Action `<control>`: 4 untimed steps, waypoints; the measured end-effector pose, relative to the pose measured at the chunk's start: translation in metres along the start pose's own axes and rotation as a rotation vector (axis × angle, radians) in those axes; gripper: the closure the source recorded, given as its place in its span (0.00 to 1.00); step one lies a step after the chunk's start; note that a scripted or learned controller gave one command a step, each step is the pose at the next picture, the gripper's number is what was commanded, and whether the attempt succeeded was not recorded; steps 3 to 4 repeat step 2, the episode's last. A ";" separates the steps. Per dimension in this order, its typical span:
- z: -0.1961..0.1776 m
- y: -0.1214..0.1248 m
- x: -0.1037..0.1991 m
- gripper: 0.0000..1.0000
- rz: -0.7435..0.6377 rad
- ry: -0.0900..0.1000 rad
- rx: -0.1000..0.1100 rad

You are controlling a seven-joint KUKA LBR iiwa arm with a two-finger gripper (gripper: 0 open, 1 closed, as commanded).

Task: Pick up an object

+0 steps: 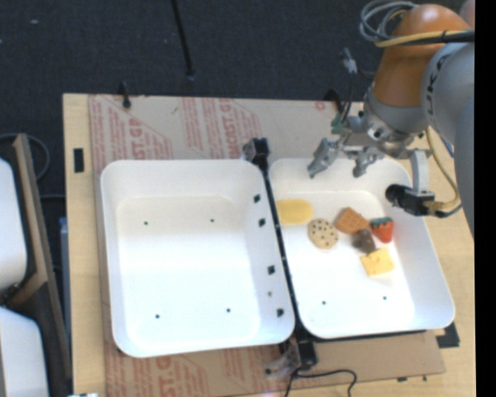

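The right bin (pixel 422 304) holds several small food-like items. A yellow oval piece (pixel 294 212) lies near its left wall. Beside it sit a round speckled cookie (pixel 322 234), an orange wedge (pixel 351 220), a small brown lump (pixel 364 241), a red strawberry-like piece (pixel 383 229) and a yellow block (pixel 378 262). My gripper (pixel 341 160) hangs over the far edge of the right bin, above and behind these items. Its two grey fingers (pixel 320 159) stand spread apart with nothing between them.
The left bin (pixel 116 222) sits beside the right one, a black divider with clips (pixel 269 222) running between them. Both rest on a cardboard sheet (pixel 174 126) on the wooden bench. The arm comes in from the upper right.
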State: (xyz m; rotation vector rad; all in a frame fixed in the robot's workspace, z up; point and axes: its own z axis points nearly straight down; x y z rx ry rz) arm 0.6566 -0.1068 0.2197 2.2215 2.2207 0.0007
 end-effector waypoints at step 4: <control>0.020 0.017 0.092 1.00 -0.007 0.001 0.002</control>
